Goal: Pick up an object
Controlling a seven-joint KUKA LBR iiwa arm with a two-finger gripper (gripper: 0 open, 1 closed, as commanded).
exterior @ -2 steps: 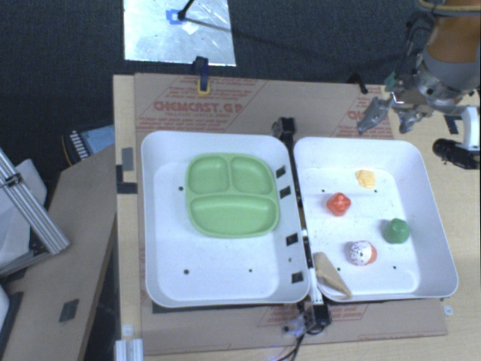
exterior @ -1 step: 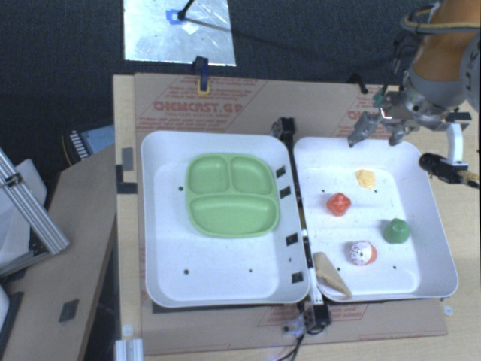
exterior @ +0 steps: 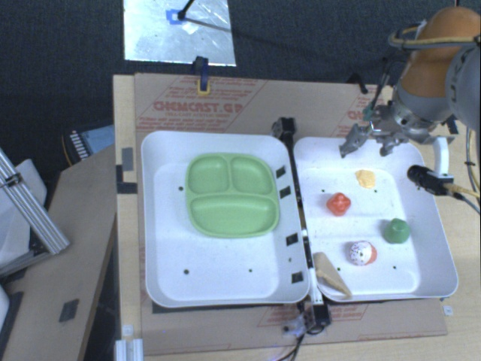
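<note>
- The desk (exterior: 90,194) is pale wood, topped with a brown cardboard sheet (exterior: 225,100) printed in red letters, on which two shallow white bins sit side by side.
- The left bin (exterior: 165,269) holds a green divided plate (exterior: 231,195), lying flat near its middle.
- The right bin (exterior: 428,269) carries five small things: a yellow piece (exterior: 366,178) near the far side, a red piece (exterior: 338,204) just left of centre, a green piece (exterior: 396,231) toward the right, a white-and-red ball (exterior: 361,253) nearer the front, and a tan wedge (exterior: 331,274) at the front left corner.
- The arm (exterior: 436,59) reaches in from the right; its tool (exterior: 370,140) hovers over the far edge of the right bin, fingers spread apart, with nothing between them.
- Behind the desk hangs dark blue cloth (exterior: 316,21) with a shiny metal sheet (exterior: 179,19) on it.
- An aluminium rail (exterior: 26,209) slants at the left edge.
</note>
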